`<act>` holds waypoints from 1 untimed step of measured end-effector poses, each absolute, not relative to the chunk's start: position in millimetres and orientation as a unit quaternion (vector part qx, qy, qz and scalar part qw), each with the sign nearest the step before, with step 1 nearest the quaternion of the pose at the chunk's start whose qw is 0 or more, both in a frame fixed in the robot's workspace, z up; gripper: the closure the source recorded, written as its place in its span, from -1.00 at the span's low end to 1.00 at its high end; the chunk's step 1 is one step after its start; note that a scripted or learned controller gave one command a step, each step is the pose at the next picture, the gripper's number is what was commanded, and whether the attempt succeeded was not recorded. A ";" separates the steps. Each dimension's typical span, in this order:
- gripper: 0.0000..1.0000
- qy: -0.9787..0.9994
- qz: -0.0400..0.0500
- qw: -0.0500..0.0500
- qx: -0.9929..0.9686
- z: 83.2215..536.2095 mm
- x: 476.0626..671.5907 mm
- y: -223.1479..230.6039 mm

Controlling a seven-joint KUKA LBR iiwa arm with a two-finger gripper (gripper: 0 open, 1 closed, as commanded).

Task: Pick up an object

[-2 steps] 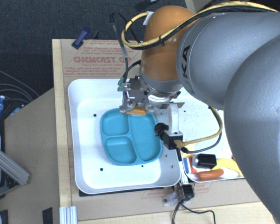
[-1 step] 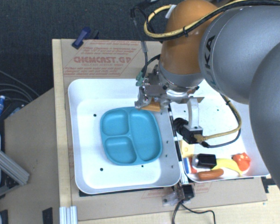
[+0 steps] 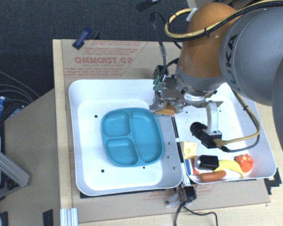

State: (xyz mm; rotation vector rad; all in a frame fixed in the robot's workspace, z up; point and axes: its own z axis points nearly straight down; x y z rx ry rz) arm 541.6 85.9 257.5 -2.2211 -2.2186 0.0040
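We log the hand (image 3: 172,100) over the ridge between the two bins; whether it is spread or pinched we cannot tell. A brown object (image 3: 166,110) sits right beneath it. Left of the hand, the left bin (image 3: 85,173) holds a blue divided plate (image 3: 131,136). Below and right of it, the right bin (image 3: 264,166) holds a cheese wedge (image 3: 190,149), sausage (image 3: 212,175), banana (image 3: 230,167) and an orange-red piece (image 3: 245,162).

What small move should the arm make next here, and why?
Probably a lift to check the grasp. The gripper is down at the inner edge of the right bin, by a small brown object, while the other food pieces lie near the bin's front edge.
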 end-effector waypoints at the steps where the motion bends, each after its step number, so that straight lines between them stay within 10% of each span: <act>1: 1.00 -0.707 0.001 0.001 -0.707 269.2 508.0 68.8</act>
